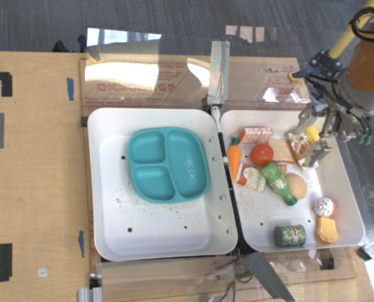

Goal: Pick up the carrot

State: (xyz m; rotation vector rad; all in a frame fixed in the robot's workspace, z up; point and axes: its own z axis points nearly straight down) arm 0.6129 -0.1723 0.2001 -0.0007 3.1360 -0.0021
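The carrot (234, 161) is orange with a green top and lies lengthwise against the left wall of the right bin (353, 197), green end pointing away from me. My gripper (311, 141) hangs over the upper right part of that bin, well to the right of the carrot. Its fingers (319, 153) stand open, and under them lie a small yellow piece (312, 133) and a bread slice (298, 147). Nothing is gripped.
Close to the carrot lie a red-and-white box (254, 133), a tomato (261, 154), a small packet (252, 179) and a green bottle (280, 182). A bun (297, 184), a dotted ball (324, 206), an orange piece (327, 229) and a green can (290, 235) lie nearer. The left bin (108, 219) bears a teal divided plate (169, 164).
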